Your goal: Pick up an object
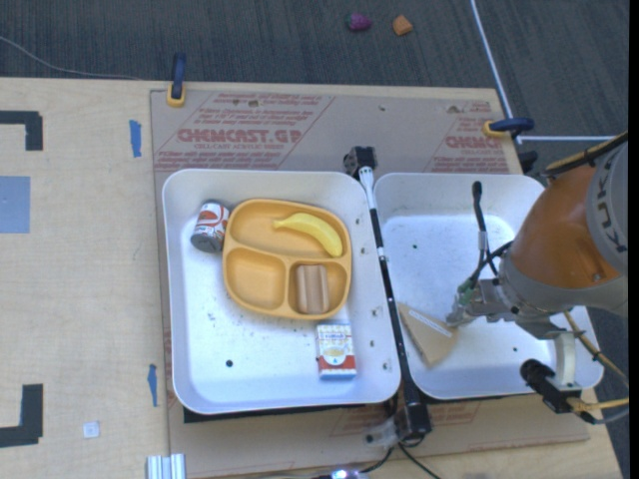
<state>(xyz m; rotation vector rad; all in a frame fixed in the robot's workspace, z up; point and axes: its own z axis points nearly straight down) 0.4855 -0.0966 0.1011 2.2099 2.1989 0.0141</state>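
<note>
In the camera view, the robot arm (574, 242) reaches in from the right and leans down into the right bin (499, 213). Its pincer (465, 305) sits low, right by a flat tan wedge (431, 335) near the front left corner of that bin. The wedge looks like the thing it wants to pick up. The arm covers the tips, so it is not clear if the pincer is spread or closed, or if it touches the wedge at all.

What could go wrong? The wedge lies flat and thin on the bin floor. The pincer might slide over the top and come up with nothing. It could also just push the wedge into the bin wall. If it comes down too hard, it could bump the floor.

Now the counting. There are two white bins on the tabletop (80, 267). The left bin (185, 297) holds one yellow tray (258, 272) with three parts. In the tray lie one banana (312, 231) and one brown block (312, 287). Beside the tray is one can (209, 227) on its side. In front of the tray is one small carton (336, 351). The right bin holds one wedge. Two small bits (379, 24) lie on the dark floor far behind.
</note>
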